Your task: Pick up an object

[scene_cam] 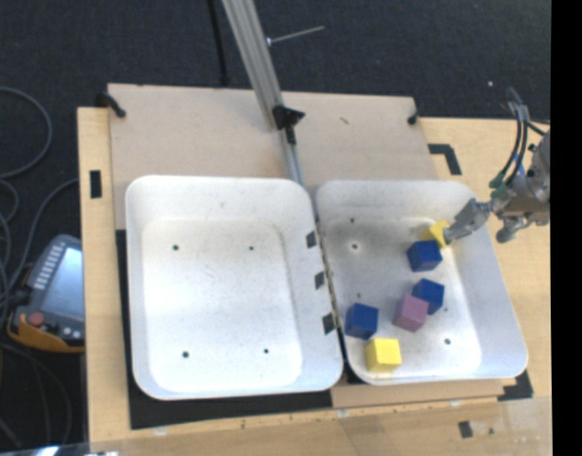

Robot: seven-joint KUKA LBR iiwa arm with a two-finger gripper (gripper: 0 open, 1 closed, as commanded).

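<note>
Claw over the right bin, right by a little yellow piece

The claw [461, 224] sits at the right bin's [490, 350] upper right, tip touching or just above a small yellow piece [437, 232]; can't tell if it's gripping. Just below that are a blue cube [423, 256], another blue cube [429, 293], a purple cube [411, 313], a third blue cube [362, 319] and a yellow cube [384, 352]. The left bin [224, 288] sits beside it on the tan desk [366, 122], with dark carpet [82, 27] and cables [10, 160] around.

The arm [528, 193] is cut off at the right edge.
</note>
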